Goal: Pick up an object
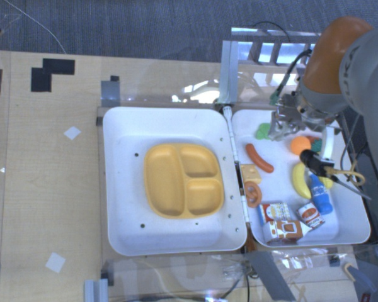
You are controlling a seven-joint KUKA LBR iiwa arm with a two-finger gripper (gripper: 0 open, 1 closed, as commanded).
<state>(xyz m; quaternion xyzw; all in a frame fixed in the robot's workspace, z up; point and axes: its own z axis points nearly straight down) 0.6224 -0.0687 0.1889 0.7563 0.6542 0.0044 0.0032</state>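
Note:
My gripper [280, 131] hangs over the back of the right bin [359, 228], coming down from the orange-banded wrist. Just to its left lies a small green piece [263, 131], close to it. To its right sits an orange ball [299, 145]. A red sausage [259, 158] lies in front of the gripper, toward the bin's left wall. Further forward are a yellow banana [300, 180], a blue bottle [320, 195], a pretzel-like snack [252, 192], a red and white carton [281, 223] and a small red packet [310, 214]. Nothing visibly sits in the gripper.
The left bin [123, 168] holds a yellow divided plate [183, 180]. A metal post [227, 74] and frame rise behind the bins' shared wall. The wooden bench [44, 168] stretches to the left.

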